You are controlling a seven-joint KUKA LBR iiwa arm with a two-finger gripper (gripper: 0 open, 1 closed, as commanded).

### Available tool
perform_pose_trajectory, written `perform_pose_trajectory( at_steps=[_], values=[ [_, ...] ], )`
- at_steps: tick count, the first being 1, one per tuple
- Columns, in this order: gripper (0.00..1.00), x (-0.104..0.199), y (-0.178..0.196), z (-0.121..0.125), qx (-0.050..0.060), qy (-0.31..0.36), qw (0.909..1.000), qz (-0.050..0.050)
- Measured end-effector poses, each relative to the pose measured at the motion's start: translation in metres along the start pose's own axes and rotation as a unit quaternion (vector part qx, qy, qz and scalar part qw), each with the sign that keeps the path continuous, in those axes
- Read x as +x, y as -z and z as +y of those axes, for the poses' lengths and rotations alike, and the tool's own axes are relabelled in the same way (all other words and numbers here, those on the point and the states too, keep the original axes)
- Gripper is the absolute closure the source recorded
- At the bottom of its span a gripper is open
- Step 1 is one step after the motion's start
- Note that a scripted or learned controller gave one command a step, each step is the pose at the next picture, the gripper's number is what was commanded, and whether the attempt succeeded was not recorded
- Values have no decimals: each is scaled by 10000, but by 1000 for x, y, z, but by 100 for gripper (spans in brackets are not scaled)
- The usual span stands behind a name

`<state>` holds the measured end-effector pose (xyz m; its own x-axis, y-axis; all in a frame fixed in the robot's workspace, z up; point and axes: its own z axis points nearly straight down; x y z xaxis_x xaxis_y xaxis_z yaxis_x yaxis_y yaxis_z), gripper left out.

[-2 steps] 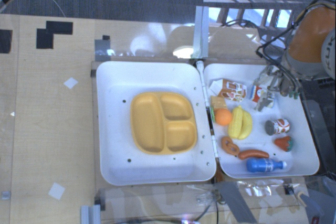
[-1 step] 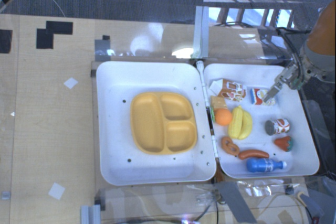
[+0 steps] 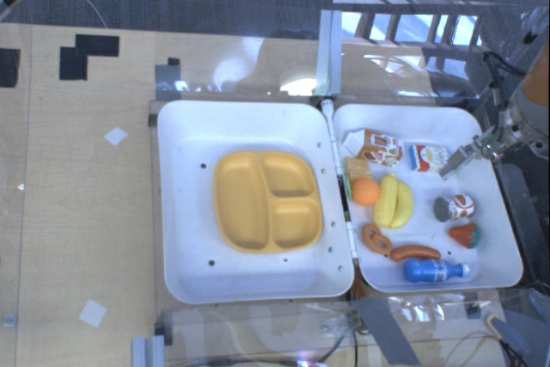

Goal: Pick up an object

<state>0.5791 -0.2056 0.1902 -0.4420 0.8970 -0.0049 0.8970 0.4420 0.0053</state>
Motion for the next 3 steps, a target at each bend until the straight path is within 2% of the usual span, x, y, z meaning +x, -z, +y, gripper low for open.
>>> perform_pose_trajectory(
  at_steps=[1,2,3],
  values=[
    [0,40,37,53,-13,1208,9927,-1],
    [0,-9,29,22,-8,1993,9799,-12],
    [0,36,-36,-49,13,105,9999,12]
  ],
)
